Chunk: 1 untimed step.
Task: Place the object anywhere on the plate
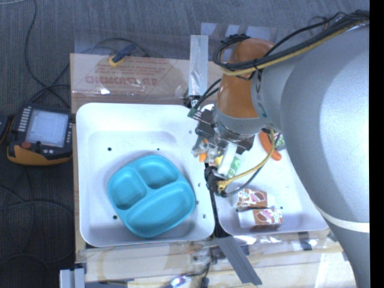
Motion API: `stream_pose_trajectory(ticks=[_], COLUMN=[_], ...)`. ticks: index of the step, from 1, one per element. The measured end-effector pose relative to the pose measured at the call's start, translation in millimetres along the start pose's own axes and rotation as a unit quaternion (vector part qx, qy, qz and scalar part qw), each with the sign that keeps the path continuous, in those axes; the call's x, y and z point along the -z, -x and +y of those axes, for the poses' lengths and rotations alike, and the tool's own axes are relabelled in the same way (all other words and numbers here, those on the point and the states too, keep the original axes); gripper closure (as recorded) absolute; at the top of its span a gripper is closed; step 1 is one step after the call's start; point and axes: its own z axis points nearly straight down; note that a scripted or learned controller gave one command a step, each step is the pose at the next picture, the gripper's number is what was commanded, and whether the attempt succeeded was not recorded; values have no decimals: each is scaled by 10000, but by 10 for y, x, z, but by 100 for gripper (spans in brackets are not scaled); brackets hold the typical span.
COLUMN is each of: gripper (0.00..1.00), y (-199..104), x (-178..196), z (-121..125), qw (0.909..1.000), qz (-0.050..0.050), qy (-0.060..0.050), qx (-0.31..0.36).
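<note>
The claw [217, 155] hangs over the divide between the two shallow white bins, and whether it is spread or pinching anything cannot be told. The blue plastic three-compartment plate [152, 194] lies in the left bin [96, 131]. Two small brown-and-white cartons [257, 207] lie in the right bin [300, 215].

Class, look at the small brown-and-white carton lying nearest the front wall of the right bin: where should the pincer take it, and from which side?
Probably from straight above, across the short sides of the brown-and-white carton. It lies flat with its long axis roughly left-right. A second carton sits close behind, so closing across the ends avoids crowding it.
</note>
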Motion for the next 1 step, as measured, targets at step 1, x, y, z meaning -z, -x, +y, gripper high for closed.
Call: stream_pose_trajectory(ticks=[1], gripper=[0], y=[3], x=[3], z=[4], qw=[10000], qz=[2], qy=[3], qx=[-6])
